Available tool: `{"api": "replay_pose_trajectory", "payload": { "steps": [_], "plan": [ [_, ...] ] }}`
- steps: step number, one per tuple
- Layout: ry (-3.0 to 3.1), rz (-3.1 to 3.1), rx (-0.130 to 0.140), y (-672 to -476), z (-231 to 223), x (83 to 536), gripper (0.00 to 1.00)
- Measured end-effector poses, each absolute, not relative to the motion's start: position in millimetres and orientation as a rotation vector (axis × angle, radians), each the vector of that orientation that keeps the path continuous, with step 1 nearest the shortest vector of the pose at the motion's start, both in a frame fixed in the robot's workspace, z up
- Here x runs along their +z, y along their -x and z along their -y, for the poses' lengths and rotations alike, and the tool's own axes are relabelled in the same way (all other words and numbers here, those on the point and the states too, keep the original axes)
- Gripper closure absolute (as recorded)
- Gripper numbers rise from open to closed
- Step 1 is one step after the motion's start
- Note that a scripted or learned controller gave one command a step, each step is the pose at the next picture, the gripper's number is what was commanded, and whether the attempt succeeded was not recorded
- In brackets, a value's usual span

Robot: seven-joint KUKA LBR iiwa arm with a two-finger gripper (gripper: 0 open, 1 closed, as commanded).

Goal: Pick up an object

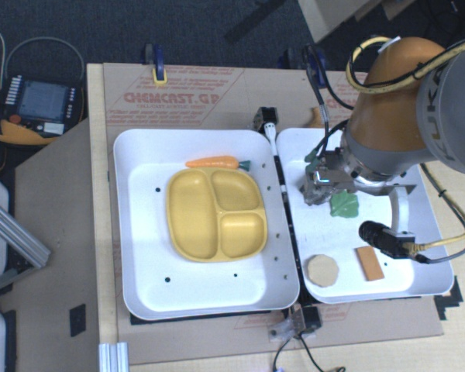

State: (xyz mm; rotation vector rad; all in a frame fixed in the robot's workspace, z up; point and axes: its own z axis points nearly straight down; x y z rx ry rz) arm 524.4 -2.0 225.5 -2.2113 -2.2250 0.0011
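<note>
If you look down at the bench (101, 208), you see two white bins sitting side by side on it. The big grey arm (418, 107) with the orange band comes in from the right and hangs over the right bin (426, 277). The left bin (139, 262) has a yellow plate (215, 212) with three parts in its middle. An orange carrot (212, 162) with a green end lies just past the far edge of that plate, close to it. In the right bin, the hand (319, 186) sits low near the left wall. A green thing (344, 204) lies just beside it, on its right, and you cannot tell if they touch. You cannot tell if the hand is gripping or let go, because the arm hides most of it. Nearer to you in that bin lie a round tan cookie (322, 270) and a small brown block (369, 263), a little apart from each other.
</note>
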Motion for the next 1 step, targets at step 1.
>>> {"api": "replay_pose_trajectory", "payload": {
  "steps": [1],
  "plan": [
    [2.214, 2.228, -0.003, -530.2, -48.8, 228.1, 1.00]
  ]
}}
